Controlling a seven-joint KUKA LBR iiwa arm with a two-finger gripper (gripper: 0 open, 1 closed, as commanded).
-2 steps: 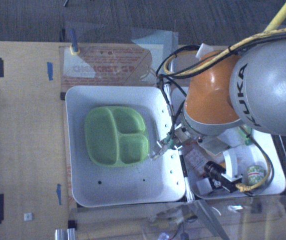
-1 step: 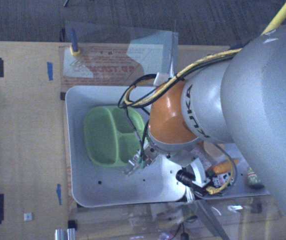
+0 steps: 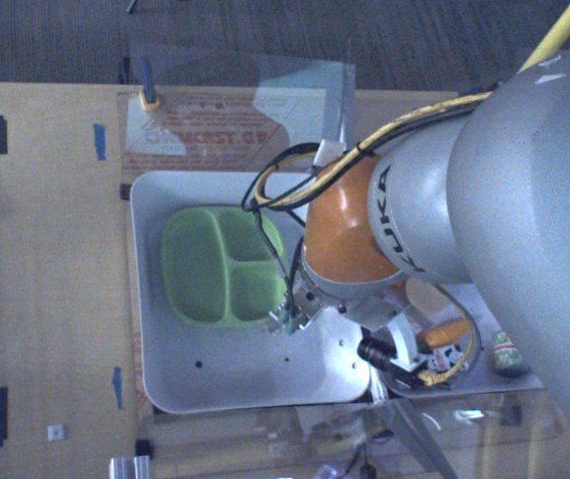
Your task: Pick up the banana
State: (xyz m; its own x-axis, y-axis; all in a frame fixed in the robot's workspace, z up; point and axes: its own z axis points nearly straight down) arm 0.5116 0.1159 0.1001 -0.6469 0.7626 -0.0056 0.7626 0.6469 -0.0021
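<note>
Green divided plate [image 3: 215, 267] just beside hand [image 3: 285, 318]; hand's state: cannot tell. Banana, judged: light, soft, easily bruised; take gently across its middle.

green three-compartment plastic plate [image 3: 215, 265]: just left of the pincer, flat on bin floor | shallow white plastic bin [image 3: 225, 372]: beneath and left of the pincer, holds the plate | small orange carrot-like item [image 3: 444, 332]: right of the pincer | light wooden bench top [image 3: 45, 297]: far left | blue tape strip [image 3: 100, 141]: up-left, well apart
</note>
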